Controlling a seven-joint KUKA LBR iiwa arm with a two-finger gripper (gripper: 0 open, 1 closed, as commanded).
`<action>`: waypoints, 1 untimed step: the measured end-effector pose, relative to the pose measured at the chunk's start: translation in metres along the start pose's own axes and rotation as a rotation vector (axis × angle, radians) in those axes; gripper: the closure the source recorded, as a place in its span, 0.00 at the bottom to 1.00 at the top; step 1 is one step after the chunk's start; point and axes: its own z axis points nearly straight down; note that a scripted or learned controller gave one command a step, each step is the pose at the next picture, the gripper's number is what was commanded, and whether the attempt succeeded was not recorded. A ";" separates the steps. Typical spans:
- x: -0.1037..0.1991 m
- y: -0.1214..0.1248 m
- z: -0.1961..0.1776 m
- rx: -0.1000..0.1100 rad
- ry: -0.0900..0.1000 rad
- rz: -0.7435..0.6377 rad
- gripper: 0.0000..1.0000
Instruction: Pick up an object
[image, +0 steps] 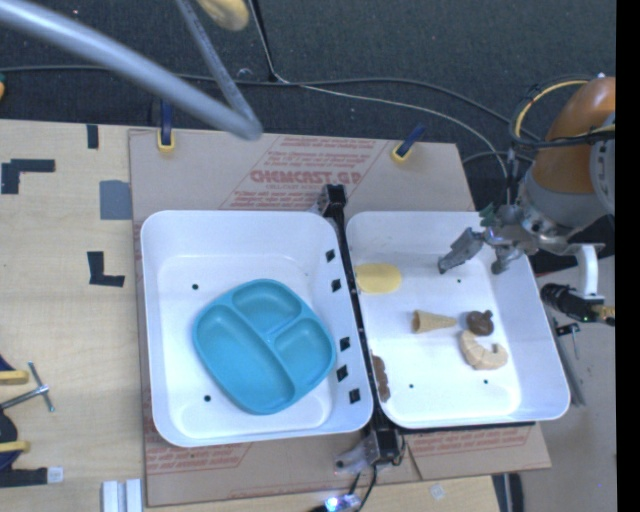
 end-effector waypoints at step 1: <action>0.001 0.003 -0.009 -0.014 -0.003 -0.004 0.00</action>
